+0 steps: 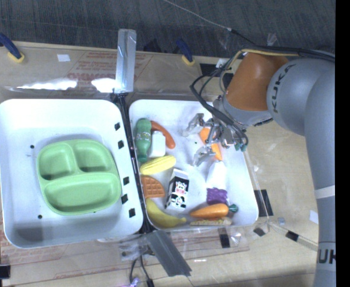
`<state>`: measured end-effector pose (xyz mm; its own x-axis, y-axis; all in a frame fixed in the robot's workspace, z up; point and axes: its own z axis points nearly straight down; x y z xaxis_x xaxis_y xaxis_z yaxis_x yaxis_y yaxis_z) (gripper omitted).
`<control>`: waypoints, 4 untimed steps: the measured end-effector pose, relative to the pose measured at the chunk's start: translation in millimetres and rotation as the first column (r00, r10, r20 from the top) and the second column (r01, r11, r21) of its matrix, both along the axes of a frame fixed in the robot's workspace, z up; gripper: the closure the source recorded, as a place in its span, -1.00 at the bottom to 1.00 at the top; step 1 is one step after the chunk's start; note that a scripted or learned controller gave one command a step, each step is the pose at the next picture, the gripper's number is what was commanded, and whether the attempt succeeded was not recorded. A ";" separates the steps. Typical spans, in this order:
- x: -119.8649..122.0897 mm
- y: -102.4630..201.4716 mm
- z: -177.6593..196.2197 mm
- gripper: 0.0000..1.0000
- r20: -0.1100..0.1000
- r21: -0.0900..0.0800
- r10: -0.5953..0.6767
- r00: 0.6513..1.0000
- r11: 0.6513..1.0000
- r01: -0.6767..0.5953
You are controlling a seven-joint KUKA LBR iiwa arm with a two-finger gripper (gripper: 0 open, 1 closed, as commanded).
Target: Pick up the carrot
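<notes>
One carrot (209, 211), orange with a green tip, lying near the right bin's (244, 167) front edge beside purple grapes (217, 195). Well apart above, gripper (206, 139) spread open, perhaps straddling something orange.

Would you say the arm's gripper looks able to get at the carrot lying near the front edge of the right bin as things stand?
Probably yes. The carrot lies uncovered on top, though the purple grapes and the bin wall crowd it, while the gripper hovers farther back in the same bin.
</notes>
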<state>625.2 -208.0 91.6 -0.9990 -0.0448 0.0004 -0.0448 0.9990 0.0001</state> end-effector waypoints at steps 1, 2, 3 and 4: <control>3.3 2.0 13.7 1.00 0.007 -0.002 0.008 1.000 1.000 -0.008; 3.2 2.4 13.3 -1.00 0.007 -0.002 0.009 1.000 1.000 -0.009; 5.3 3.8 25.2 1.00 0.012 -0.003 0.015 1.000 1.000 -0.014; -50.0 -1.4 -0.1 1.00 -0.001 0.002 0.337 0.941 0.941 -0.337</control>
